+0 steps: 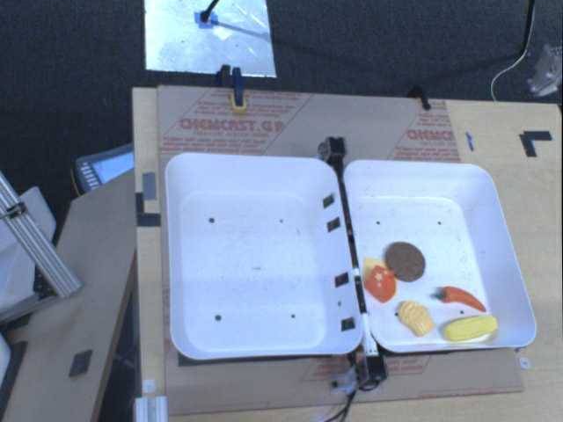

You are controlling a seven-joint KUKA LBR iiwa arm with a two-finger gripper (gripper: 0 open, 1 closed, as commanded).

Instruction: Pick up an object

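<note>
Several small toy foods lie in the near part of the right bin (479, 183). A brown round disc (405, 261) sits near the bin's middle. Touching its left side is a red and yellow piece (379, 281). A yellow ridged piece (416, 317) lies in front of them. To the right are an orange-red chili-shaped piece (462, 298) and a yellow corn cob (469, 328) by the front wall.
The left bin (180, 174) stands beside the right one, joined along a black clipped seam (347, 253). Both rest on a cardboard sheet (264, 121) on the wooden bench. A shiny metal plate (209, 25) lies beyond the bench, and an aluminium rail (35, 244) stands at the far left.
</note>
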